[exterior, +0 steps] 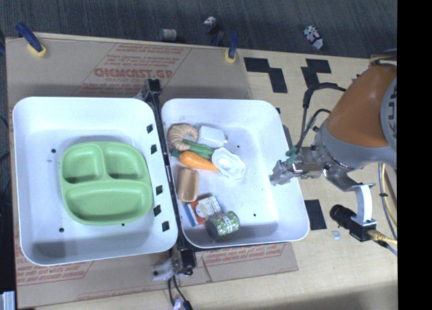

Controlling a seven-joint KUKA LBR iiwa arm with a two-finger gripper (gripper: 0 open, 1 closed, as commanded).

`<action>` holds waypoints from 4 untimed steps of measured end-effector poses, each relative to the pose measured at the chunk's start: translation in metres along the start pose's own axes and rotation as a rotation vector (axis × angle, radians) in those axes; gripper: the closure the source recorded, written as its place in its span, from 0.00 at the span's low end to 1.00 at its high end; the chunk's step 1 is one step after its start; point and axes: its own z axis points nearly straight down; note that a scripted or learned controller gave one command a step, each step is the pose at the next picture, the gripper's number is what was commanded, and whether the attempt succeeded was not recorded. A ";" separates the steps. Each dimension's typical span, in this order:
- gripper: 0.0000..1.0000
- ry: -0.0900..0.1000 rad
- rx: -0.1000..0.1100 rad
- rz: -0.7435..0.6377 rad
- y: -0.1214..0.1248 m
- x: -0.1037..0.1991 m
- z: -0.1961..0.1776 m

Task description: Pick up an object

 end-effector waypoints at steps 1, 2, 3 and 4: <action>1.00 0.000 0.002 0.001 -0.001 -0.006 0.024; 1.00 0.000 -0.001 0.002 0.073 -0.018 -0.037; 1.00 0.001 0.003 0.002 0.020 -0.017 0.027; 1.00 0.000 0.001 0.002 -0.001 -0.008 0.018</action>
